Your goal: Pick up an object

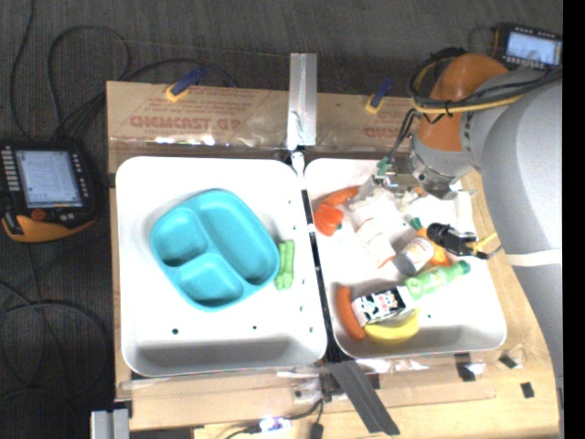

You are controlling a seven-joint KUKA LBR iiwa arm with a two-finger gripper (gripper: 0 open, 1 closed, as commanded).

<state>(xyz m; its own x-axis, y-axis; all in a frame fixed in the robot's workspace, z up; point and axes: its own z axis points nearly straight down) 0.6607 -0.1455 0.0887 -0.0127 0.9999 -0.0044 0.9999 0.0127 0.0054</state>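
- Gripper (395,174) low at right bin's (475,332) twelve o'clock edge, beside white bottle (372,230).
- Opening and hold: impossible to tell, possibly blurred.
- Blue tray (213,247) in left bin (146,337).

Arm: a thick grey limb (535,172) enters from the right side of the view and bends toward the upper middle.
Orange band: sits just above the wrist (457,90), rounded and facing the camera.
Wrist: grey, angled down and leftward under the orange band, with dark cables looped around it.
Hand (391,176): low, pointing down-left from the wrist; its metal parts are blurred and small.
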